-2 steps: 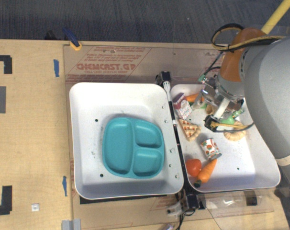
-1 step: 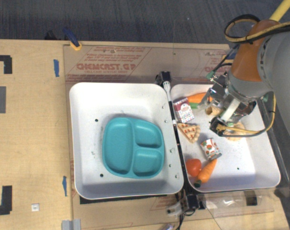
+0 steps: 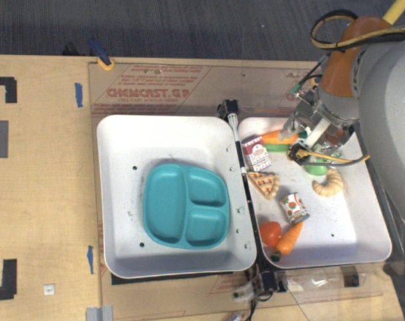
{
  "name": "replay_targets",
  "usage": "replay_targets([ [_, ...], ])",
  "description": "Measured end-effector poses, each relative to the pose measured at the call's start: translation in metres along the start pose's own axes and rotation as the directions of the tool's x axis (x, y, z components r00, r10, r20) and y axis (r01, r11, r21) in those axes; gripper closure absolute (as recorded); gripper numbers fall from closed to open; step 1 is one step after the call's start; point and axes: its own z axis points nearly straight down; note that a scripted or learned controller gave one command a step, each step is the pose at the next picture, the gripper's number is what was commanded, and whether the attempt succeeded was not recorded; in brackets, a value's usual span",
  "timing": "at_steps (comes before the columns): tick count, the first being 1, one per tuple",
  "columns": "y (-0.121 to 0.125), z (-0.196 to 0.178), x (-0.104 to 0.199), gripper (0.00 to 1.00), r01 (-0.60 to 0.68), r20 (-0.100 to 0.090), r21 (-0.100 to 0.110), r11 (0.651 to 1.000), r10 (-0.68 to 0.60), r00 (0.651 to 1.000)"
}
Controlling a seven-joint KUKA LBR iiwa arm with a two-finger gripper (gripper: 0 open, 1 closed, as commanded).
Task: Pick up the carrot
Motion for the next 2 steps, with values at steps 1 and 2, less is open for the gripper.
replay_targets([
  [1, 0.025, 0.063, -0.004, 0.0, -0.029, -0.001, 0.0, 1.0, 0.029, 1.0],
  [2, -0.002, 0.025, -0.07, 0.0, 0.096, -0.001, 0.0, 0.995, -0.096, 0.995],
])
